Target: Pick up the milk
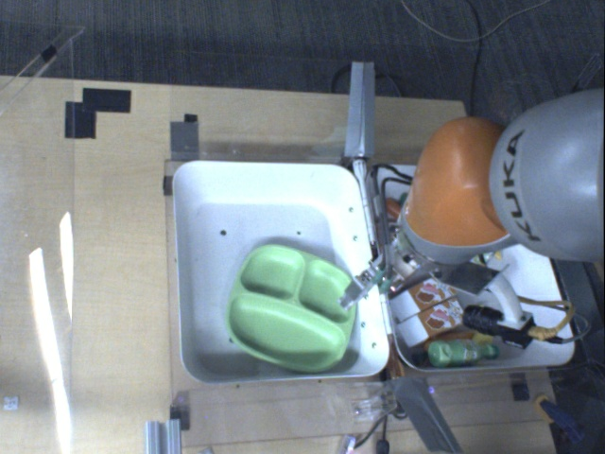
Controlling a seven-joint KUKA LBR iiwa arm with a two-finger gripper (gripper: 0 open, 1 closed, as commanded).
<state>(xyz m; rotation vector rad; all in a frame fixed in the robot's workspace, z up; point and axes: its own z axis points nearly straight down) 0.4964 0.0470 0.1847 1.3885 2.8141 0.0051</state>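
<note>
A green bottle (460,352) lies at the near edge of the right bin (558,274), with a brown-and-white carton (437,306) just behind it, perhaps the milk. In the left bin (255,192) rests a green divided tray (288,305); the hand (357,289) touches its right rim, grip unclear. Farther back, the grey arm (553,183) reads "KUKA".

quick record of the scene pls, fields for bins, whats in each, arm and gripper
left bin: shallow white bin holding a green three-compartment plastic tray
right bin: shallow white bin, mostly covered by the arm; a green bottle and a brown-and-white carton show in it
arm: grey arm with orange band, over the right bin
gripper: gripper at the green tray's right edge, above the divide between bins
milk: cannot tell which item it is
</note>
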